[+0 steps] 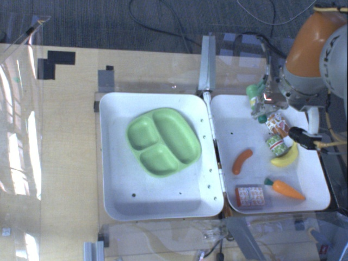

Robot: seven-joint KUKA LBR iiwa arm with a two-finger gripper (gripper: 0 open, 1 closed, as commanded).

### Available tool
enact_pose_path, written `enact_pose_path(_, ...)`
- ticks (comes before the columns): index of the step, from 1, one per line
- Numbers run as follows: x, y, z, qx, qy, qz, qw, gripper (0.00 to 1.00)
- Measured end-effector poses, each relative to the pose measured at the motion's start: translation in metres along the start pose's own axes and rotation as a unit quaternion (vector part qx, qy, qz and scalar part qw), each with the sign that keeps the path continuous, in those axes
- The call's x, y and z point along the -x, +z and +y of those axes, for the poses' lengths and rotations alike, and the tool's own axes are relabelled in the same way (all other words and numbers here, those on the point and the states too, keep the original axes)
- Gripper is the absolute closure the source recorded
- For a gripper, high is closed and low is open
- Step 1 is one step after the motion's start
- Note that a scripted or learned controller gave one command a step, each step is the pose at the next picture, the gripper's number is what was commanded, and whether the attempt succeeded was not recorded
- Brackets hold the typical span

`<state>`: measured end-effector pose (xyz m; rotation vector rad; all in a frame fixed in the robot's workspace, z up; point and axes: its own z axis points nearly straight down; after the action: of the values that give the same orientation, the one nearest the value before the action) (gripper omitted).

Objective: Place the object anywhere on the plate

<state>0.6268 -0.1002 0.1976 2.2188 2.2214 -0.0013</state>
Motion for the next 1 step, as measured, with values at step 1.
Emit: enact_pose_path(1, -0.1028, 0.0155, -0.0161, -0.001, -0.100, 0.001, 0.9950, 1.00)
